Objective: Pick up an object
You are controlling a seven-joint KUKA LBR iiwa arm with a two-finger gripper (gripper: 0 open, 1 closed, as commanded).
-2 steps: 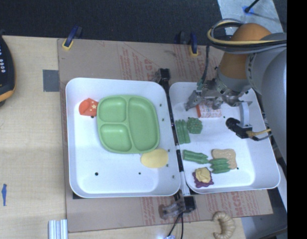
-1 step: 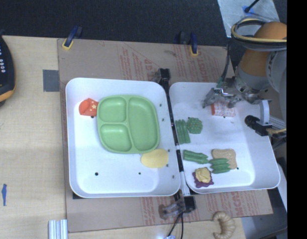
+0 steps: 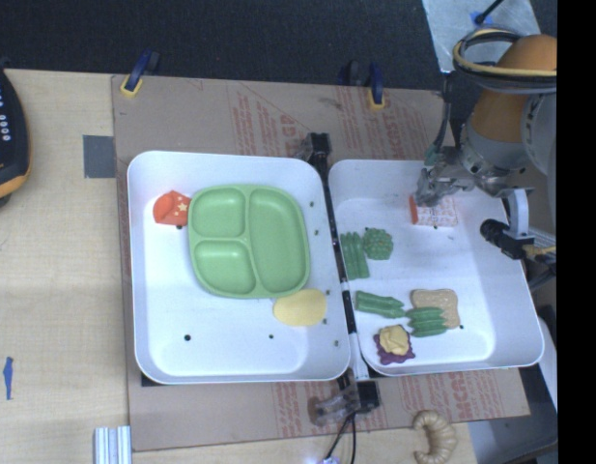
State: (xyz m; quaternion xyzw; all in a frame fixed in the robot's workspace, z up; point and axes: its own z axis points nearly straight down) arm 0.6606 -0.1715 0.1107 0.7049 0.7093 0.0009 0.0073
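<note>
Tabletop (image 3: 56, 288) carries two white bins side by side. Left bin (image 3: 162, 341) holds a green divided plate (image 3: 249, 240), a red item (image 3: 170, 208) touching the plate's left edge, and a yellow piece (image 3: 299, 307) just below the plate. Right bin (image 3: 491, 298) holds a broccoli piece (image 3: 378, 244), green pods (image 3: 354, 255), a green bean (image 3: 379, 304), a toast slice (image 3: 439, 304), a second green pod (image 3: 428, 321) and a purple-yellow item (image 3: 394, 341). Gripper (image 3: 435, 193) sits low over the right bin's upper area, at a small red-edged pale object (image 3: 435, 216); whether it is spread or pinching cannot be determined.
</note>
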